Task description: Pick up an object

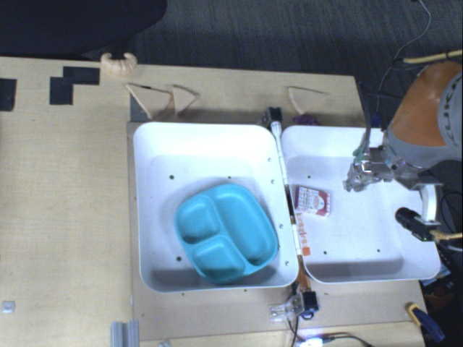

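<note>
Here, a small flat packet [313,200] with a red and white printed face lies on the floor of the right bin [376,262], close to that bin's left wall and roughly midway between its far and near edges. It lies flat and slightly turned, and nothing touches it.

To the right of the packet, and a little farther from the camera, the claw [359,170] hangs over the same bin, a metallic grey cluster at the end of the arm [427,121]. It is near the packet but apart from it, with bare white bin floor between them. Nothing can be seen in its grip, and whether it is spread or closed cannot be told from this angle. The arm enters from the right, grey with a broad orange band above the wrist.

The left bin [155,194] sits directly beside the right one, their walls touching along the middle. In it rests a light blue divided plate [226,231] with three compartments, lying toward the near side.

Both bins stand on a pale wooden tabletop [65,215].
</note>
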`<state>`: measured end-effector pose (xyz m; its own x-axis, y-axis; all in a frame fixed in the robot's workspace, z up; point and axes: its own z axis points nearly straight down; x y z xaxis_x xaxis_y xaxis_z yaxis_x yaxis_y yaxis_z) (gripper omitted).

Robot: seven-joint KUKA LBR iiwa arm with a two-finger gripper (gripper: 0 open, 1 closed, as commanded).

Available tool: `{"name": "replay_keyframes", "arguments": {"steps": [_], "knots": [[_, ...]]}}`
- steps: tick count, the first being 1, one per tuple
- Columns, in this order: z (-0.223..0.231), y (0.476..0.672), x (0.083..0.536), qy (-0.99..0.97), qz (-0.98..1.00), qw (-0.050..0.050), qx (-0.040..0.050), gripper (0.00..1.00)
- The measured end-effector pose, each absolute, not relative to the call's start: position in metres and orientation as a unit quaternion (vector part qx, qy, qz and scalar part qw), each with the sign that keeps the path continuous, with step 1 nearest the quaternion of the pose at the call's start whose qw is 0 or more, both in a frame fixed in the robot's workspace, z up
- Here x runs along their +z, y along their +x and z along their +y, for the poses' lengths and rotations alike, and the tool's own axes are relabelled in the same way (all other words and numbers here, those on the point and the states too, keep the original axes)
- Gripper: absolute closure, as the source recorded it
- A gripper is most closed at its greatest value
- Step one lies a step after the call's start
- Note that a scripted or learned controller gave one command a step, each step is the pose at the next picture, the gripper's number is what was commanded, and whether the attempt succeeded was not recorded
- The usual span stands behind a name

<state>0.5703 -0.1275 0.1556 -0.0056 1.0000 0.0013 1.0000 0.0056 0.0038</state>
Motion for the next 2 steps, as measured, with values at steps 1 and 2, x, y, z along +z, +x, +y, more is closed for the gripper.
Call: {"name": "replay_keyframes", "arguments": {"steps": [1, 2], "knots": [[-0.194, 0.505, 0.149, 0.706, 0.708, 0.001, -0.0003, 1.00], [-0.137, 0.626, 0.214, 0.705, 0.710, 0.002, 0.0023, 1.00]]}}
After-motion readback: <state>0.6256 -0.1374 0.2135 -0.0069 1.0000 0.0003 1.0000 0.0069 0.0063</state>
